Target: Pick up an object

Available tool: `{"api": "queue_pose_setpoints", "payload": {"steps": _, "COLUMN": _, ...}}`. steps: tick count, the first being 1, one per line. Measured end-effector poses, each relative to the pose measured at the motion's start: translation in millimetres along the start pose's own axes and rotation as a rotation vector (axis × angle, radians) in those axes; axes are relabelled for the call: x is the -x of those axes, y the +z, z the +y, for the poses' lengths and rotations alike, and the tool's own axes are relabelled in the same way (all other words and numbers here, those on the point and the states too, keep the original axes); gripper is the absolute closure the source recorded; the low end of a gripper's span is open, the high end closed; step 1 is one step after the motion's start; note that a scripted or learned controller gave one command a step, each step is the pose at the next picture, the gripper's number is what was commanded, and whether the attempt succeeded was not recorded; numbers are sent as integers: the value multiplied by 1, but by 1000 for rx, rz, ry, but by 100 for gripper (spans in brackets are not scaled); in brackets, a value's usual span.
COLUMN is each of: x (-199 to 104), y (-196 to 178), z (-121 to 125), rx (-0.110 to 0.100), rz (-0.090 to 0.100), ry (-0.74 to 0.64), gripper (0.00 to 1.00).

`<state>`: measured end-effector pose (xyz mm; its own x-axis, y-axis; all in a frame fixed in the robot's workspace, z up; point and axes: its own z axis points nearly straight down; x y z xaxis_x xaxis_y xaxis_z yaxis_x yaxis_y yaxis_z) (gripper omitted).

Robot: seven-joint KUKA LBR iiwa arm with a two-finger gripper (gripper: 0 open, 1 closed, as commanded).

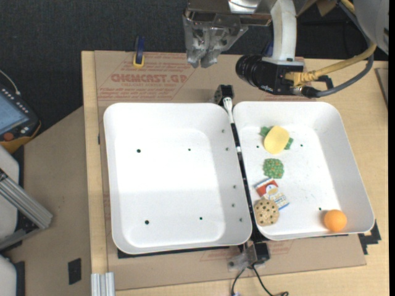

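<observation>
While the gripper [205, 54] hangs above the bins' far edge, fingers near together and holding nothing, targets lie in the right bin [345, 140]. Best pick: the isolated orange ball [335, 221]; descend centred, then close.

Both bins are plain white: the left bin [166, 177] shows a few small dark dots on its floor, and the right bin [333, 147] is speckled with tiny green flecks. In the right bin lie a pale yellow piece [277, 139] with a green scrap at its edge, a bumpy green piece [273, 168], a small packet [271, 193] in red, white and a little blue, a tan cookie [266, 211] dotted with dark chips, and an orange ball [335, 221]. The bench board [154, 76] is light brown cardboard printed with reddish lettering. The gripper [207, 48] is grey metal.
</observation>
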<state>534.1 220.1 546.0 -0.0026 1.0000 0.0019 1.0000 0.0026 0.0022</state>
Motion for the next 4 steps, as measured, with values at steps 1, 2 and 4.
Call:
{"api": "queue_pose_setpoints", "payload": {"steps": 1, "x": -1, "y": -10, "z": 0, "rx": 3, "rz": 2, "ry": -1, "gripper": 100}}
{"api": "queue_pose_setpoints", "payload": {"steps": 2, "x": -5, "y": 97, "z": -58, "rx": -17, "rz": -7, "ry": -1, "gripper": 100}}
{"api": "queue_pose_setpoints", "payload": {"steps": 4, "x": -5, "y": 0, "z": -55, "rx": 1, "rz": 0, "ry": 0, "gripper": 100}}
